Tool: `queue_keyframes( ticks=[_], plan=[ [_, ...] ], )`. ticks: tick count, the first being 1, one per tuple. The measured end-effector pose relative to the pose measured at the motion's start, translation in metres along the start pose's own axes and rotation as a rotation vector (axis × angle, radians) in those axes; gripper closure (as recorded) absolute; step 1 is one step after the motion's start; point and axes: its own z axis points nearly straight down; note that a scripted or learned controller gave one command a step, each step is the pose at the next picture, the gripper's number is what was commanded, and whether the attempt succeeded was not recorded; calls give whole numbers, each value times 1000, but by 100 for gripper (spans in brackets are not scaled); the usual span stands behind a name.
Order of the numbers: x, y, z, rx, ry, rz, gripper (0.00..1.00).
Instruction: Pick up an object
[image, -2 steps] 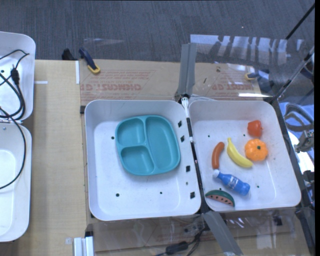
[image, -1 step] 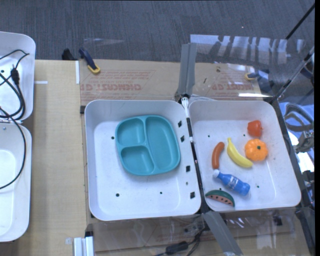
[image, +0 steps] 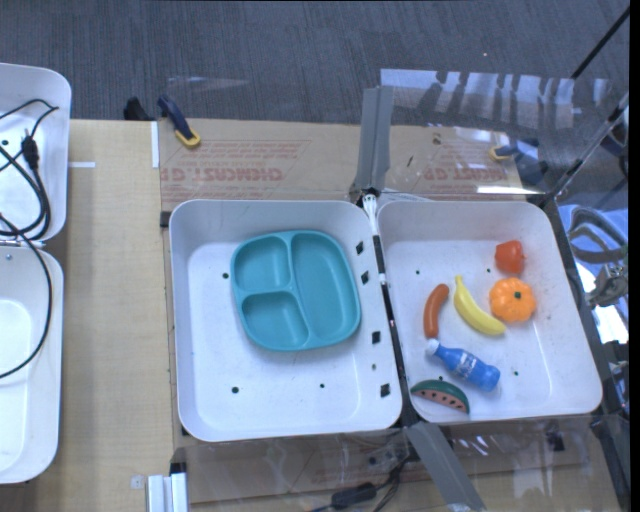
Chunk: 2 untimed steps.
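Noting banana (image: 475, 308), orange (image: 512, 300), sausage (image: 434, 310), blue bottle (image: 466, 366) and melon slice (image: 441, 397) in the right bin (image: 560, 400); teal plate (image: 296, 290) in the left bin (image: 200, 380). Jaw state, and the toys' places relative to them: we cannot tell.

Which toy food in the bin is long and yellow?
The banana, lying between the sausage and the orange pumpkin. The other toys are red, orange, blue or green.
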Motion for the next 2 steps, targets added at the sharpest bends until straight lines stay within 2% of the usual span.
queue_keyframes(
  ticks=[2],
  plan=[
    [0,0,-1,0,0,0,100]
  ],
)
